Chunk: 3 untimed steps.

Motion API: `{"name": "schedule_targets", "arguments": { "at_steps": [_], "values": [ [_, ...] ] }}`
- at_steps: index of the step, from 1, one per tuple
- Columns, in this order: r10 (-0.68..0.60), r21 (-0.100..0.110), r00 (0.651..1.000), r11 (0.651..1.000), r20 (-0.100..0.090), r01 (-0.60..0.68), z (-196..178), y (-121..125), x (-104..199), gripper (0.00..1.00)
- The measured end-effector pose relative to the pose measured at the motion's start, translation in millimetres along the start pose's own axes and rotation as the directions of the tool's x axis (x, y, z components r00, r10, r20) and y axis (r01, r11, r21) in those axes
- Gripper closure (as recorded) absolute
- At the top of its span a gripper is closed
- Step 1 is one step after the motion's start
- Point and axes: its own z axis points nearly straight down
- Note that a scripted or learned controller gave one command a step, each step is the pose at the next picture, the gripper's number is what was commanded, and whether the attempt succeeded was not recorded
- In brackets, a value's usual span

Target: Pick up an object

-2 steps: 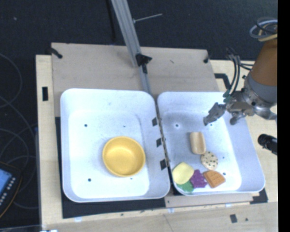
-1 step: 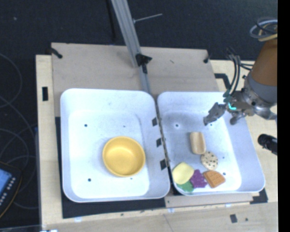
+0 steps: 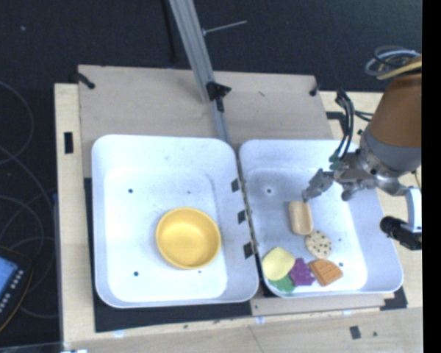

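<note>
Overhead, the gripper [image 3: 331,184] hung with its fingers spread and nothing between them, just above a tan bread-shaped piece [image 3: 300,217] whose long axis ran nearly up-down in the right bin [image 3: 375,226]. A cookie [image 3: 319,243] lay just below. The left bin [image 3: 117,168] held a yellow bowl [image 3: 187,237]; dark floor surrounded the bench [image 3: 264,94].

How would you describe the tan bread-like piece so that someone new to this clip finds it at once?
Start at the right-hand white bin, the one nearer the arm. Just below and left of the gripper lies the tan loaf-shaped piece, standing on its own above the cluster at the bin's front edge. Unlike the speckled cookie just below it, it is plain, smooth and oblong.
</note>
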Motion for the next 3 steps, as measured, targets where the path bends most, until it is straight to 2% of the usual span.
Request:
{"name": "schedule_targets", "arguments": {
  "at_steps": [2,3],
  "values": [
    [0.002,0.001,1.000,1.000,0.000,-0.002,88.6,0.4,9.6,0.00],
    [0.009,-0.007,1.000,1.000,-0.001,-0.009,74.9,2.3,8.8,1.00]
  ]
}}
